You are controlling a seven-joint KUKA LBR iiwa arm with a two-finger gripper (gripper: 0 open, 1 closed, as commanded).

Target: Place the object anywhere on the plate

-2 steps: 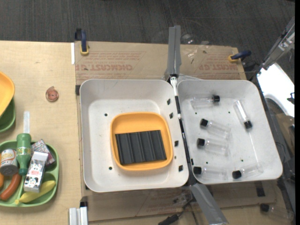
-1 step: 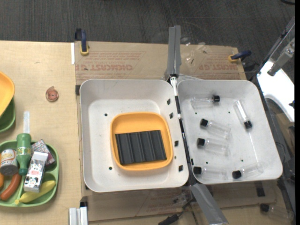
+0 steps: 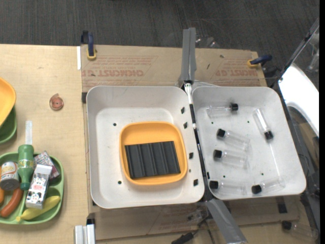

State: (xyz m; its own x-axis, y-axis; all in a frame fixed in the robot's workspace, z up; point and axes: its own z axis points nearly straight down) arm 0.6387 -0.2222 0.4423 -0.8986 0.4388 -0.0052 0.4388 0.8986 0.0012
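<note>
**If the slab is your object, placement looks done**

While you check: the dark ribbed slab [image 3: 152, 159] lies flat, dead centre on the orange plate [image 3: 152, 127]. The plate sits toward 6 o'clock in the left bin [image 3: 101, 105]. Capped clear vials [image 3: 231, 154] lie loose in the right bin [image 3: 244, 98], from 12 to 6 o'clock, likely spare stock. Pincer state: cannot tell.

The light is bright and even, like room lights from above. Shadows are soft and small. The two white bins [image 3: 96, 187] look very bright, and the right one is a bit washed out, so the clear little bottles [image 3: 238, 149] are hard to see. The far floor [image 3: 152, 9] is dark. Things look a little fuzzy all over.
</note>
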